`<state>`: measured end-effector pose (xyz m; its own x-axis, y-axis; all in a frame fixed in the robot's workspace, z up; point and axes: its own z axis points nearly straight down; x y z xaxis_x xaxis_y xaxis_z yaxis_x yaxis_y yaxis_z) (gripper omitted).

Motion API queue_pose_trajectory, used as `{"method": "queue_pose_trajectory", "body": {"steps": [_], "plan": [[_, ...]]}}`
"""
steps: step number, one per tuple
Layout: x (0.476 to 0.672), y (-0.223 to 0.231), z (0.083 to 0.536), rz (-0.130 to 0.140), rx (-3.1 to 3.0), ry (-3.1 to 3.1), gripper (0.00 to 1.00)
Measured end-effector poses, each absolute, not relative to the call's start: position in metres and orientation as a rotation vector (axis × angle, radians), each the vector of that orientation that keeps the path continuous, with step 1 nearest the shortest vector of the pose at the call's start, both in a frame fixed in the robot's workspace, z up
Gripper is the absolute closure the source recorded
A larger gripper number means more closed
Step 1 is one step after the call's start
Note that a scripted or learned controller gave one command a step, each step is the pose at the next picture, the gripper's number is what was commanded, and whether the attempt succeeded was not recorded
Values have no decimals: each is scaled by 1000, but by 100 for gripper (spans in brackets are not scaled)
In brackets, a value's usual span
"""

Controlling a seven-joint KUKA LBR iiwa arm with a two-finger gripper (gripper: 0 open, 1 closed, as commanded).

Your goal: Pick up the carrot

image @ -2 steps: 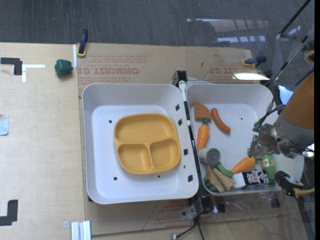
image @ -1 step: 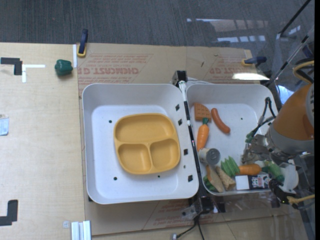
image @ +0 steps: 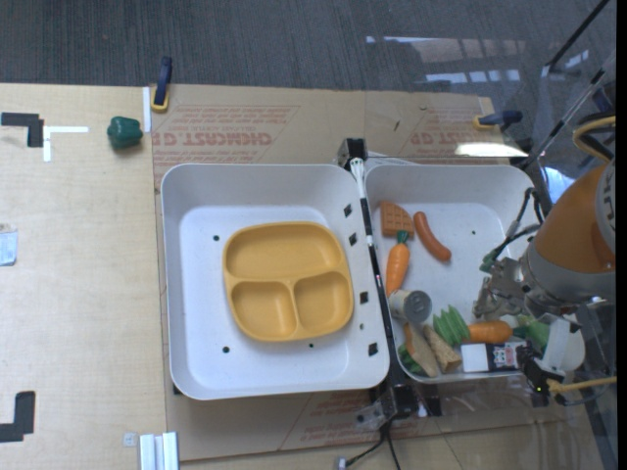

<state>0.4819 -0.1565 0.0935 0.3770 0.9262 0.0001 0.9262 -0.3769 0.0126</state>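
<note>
A carrot (image: 396, 266) with a green top lies at the left side of the right bin (image: 460, 189), close to the divider. A second orange, carrot-like piece (image: 490, 331) with green at its right end lies near the bin's front right. My gripper (image: 498, 300) hangs just above and behind that second piece, at the bin's right side, well to the right of the first carrot. I see nothing held in it.
The right bin also holds a brown waffle (image: 395, 218), a red sausage (image: 432, 236), a small can (image: 412, 306), green vegetables (image: 451, 323), a tan stick (image: 438, 347) and a white box (image: 490, 357). A yellow divided plate (image: 289, 282) sits in the left bin (image: 186, 262).
</note>
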Motion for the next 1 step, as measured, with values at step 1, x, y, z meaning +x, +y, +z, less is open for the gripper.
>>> {"method": "queue_pose_trajectory", "body": {"steps": [1], "plan": [[481, -167, 93, 9, 2657, 1660, 0]]}}
